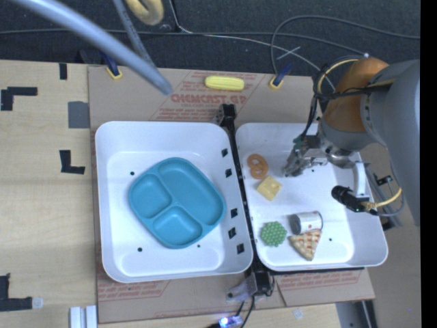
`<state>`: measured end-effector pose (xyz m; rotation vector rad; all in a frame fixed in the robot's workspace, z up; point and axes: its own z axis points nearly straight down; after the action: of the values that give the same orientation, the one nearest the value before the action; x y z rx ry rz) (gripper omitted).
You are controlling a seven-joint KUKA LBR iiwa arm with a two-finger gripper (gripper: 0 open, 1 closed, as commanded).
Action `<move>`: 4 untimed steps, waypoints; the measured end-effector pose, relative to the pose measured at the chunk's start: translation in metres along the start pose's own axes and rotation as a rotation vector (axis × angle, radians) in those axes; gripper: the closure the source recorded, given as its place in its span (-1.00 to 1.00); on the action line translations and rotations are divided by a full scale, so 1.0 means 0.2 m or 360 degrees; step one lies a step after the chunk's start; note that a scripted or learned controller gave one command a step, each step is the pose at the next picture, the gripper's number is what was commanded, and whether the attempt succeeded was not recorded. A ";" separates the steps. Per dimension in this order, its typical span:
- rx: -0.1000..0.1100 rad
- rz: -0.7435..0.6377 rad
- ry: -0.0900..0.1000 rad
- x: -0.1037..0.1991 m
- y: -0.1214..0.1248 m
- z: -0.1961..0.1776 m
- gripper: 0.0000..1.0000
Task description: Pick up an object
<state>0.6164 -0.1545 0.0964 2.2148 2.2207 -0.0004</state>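
Pretzel point(257, 165) just left of hand point(298, 164)

red print on cardboard sheet point(198, 100) (too blurred to read)

My grey arm point(399, 125) comes in from the right, its orange band point(351, 94) bulging just above the wrist. My wrist bends down and leftward, carrying my gripper point(298, 164) low, its dark metal tip pointing toward the lower left. A black cable loops up behind my wrist.
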 end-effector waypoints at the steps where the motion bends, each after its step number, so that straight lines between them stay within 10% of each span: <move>1: -0.0002 0.0000 0.0005 0.04 0.04 -0.29 1.00; 2: -0.0002 0.0002 0.0004 0.04 0.05 -0.56 1.00; 4: 0.0011 -0.0001 0.0007 0.52 -0.14 -0.55 1.00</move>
<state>0.5876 -0.0498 0.2063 2.2193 2.2272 -0.0030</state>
